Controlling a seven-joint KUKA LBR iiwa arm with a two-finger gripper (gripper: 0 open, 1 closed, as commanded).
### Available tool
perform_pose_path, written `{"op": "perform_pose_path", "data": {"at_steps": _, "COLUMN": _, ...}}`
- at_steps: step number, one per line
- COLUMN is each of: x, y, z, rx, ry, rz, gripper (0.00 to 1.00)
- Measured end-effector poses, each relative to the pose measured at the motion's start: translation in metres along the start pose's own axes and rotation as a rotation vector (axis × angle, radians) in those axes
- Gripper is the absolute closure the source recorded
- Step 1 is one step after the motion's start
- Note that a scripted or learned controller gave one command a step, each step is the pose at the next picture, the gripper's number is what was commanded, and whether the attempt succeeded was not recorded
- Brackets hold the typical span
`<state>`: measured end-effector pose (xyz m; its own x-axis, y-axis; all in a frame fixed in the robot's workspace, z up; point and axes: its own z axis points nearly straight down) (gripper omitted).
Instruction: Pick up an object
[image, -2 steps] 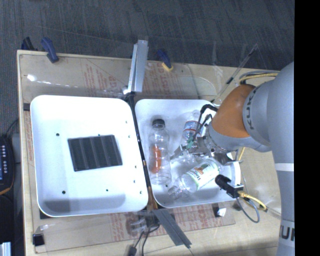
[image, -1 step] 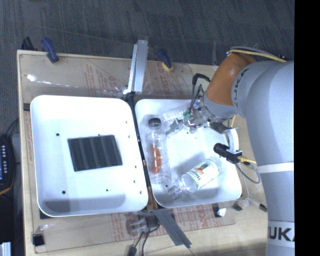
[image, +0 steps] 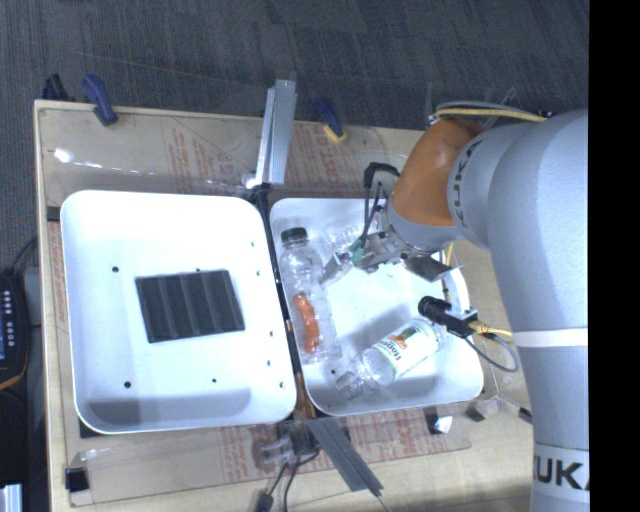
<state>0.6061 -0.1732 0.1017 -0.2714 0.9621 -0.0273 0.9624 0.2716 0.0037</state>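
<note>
The gripper (image: 362, 252) hangs low over the upper middle of the right bin (image: 460, 385); whether anything sits between its tips cannot be told, as clear crinkled plastic clutters the spot.

Just to its left lies a clear bottle (image: 297, 264) with a dark cap, long axis running up and down the view, cap pointing to the far rim. Below that bottle, an orange tube (image: 307, 322) lies along the same line beside the bin's left wall.

Below and to the right of the gripper lies a labelled bottle (image: 398, 352), tilted, its long axis running from lower left to upper right.

Well to the gripper's left, the left bin (image: 100, 230) holds a dark ribbed panel (image: 189, 304).
</note>
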Motion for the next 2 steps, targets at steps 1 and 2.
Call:
{"op": "perform_pose_path", "data": {"at_steps": 1, "x": -0.019, "y": -0.055, "z": -0.074, "rx": 0.003, "ry": 0.027, "rz": -0.015, "gripper": 0.00}}
{"op": "perform_pose_path", "data": {"at_steps": 2, "x": -0.013, "y": -0.096, "z": -0.041, "rx": 0.005, "ry": 0.028, "rz": -0.042, "gripper": 0.00}}
